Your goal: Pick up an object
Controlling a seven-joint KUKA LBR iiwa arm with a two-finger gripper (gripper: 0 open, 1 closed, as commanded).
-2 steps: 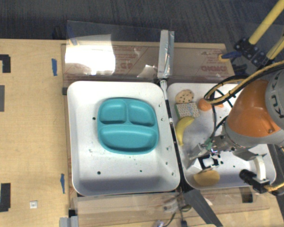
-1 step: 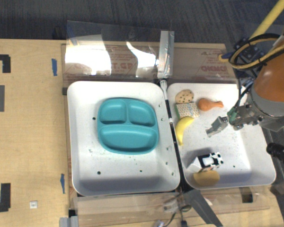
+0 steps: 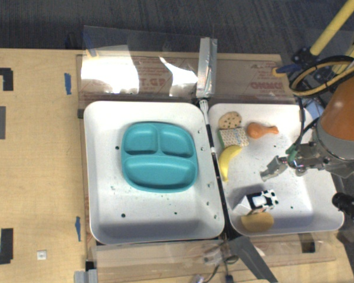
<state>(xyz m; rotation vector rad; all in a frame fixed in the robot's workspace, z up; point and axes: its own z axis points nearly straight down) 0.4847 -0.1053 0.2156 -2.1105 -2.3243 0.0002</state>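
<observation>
Bins number two: the left bin [image 3: 100,158] holds one teal divided plate [image 3: 160,157], the right bin [image 3: 307,208] six toys, including one banana [image 3: 227,160], one carrot [image 3: 261,130], while the gripper [image 3: 271,168] hovers there, fingers apart, grasping nothing.

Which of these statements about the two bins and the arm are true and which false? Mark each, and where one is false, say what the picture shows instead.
1. The teal divided plate lies in the left bin. True.
2. The banana lies in the left bin. False: it lies in the right bin, near the wall shared by the bins.
3. The gripper hangs over the right bin. True.
4. The orange carrot-like toy sits on the teal divided plate. False: it lies on the right bin's floor, near the far wall.
5. A small black and white toy lies near the front of the right bin. True.
</observation>
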